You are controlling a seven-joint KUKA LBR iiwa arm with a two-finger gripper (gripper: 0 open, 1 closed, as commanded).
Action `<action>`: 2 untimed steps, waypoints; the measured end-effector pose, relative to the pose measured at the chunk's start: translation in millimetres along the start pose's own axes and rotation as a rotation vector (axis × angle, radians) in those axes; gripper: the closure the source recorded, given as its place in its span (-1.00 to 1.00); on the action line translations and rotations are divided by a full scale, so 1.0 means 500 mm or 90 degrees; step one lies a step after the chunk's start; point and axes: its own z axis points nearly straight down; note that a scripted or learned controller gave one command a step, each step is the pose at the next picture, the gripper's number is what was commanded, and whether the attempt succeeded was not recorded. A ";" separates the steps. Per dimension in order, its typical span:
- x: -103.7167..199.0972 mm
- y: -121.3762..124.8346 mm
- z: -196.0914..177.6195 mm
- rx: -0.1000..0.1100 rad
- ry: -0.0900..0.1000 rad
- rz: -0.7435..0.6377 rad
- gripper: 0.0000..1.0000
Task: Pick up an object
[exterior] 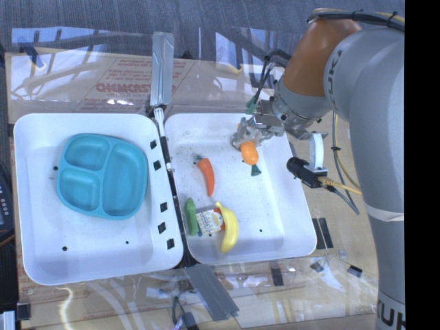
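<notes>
Pincer [249,137] sits over the right white plastic bin [289,215], near its far edge; fingers clamped on a small orange carrot-shaped toy [250,155] (green tip hanging down). Mid-bin: an orange-red toy pepper [206,176]. Near edge: yellow plastic banana [229,227]. Left bin [34,205] carries a blue sectioned plate [103,175].

Worktop [89,88] under clear glossy sheeting, brown cardboard with red print along the far side. Two shallow white bins sit directly on it, touching side by side: left bin [34,253], right bin [289,232]. Grey tape strip [162,67] lies at their far junction, another grey strip [210,291] at the near junction; small dark tabs [321,232] beside the right bin.
</notes>
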 end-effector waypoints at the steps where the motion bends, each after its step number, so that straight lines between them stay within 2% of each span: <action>1: 0.103 -0.075 0.234 0.003 0.000 0.088 1.00; 2: 0.101 -0.006 0.236 0.004 0.000 0.135 1.00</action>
